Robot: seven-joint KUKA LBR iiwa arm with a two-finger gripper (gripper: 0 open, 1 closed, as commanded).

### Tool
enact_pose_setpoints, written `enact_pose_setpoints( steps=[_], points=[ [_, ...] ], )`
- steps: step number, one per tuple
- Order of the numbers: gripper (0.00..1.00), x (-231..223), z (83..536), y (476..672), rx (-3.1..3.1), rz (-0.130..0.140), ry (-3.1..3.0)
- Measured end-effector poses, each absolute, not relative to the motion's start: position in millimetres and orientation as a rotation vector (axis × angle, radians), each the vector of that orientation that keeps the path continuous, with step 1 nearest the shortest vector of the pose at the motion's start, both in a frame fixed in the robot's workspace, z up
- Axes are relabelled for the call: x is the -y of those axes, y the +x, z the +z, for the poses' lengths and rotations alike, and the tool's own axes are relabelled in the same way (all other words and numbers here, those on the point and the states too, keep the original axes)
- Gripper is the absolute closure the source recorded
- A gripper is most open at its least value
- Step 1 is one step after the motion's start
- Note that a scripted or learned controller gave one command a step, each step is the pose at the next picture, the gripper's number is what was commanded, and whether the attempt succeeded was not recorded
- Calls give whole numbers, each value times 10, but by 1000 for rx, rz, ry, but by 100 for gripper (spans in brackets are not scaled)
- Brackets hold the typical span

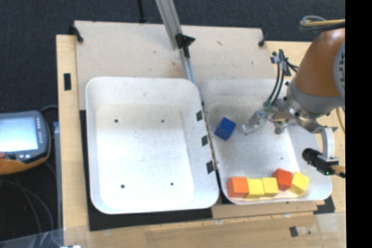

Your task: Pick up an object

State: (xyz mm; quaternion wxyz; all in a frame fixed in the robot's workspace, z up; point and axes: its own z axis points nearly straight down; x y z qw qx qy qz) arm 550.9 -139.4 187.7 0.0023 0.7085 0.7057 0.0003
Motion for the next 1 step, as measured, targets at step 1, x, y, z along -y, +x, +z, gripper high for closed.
enact_pose_setpoints(
  steps=[1],
  points=[
    [0,1243,1253,6027,-2203,22,2207]
  ],
)
